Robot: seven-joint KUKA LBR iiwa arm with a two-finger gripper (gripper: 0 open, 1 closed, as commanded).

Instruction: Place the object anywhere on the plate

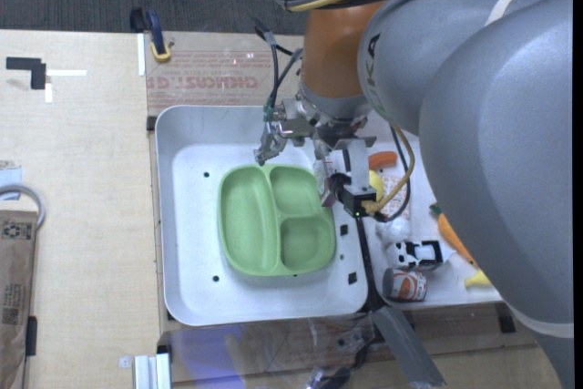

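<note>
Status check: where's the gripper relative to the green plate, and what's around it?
Gripper over the plate's far rim, fingers unclear. Green divided plate in left bin. Toys in right bin: cow, can, carrot.

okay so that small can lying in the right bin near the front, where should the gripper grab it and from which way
Judging by its pose, grip the small can across its round body, coming straight down from above. It lies on its side in the right bin, so the curved sides face outward. The black-and-white toy sits close behind it, so keep the fingers clear of that.
</note>
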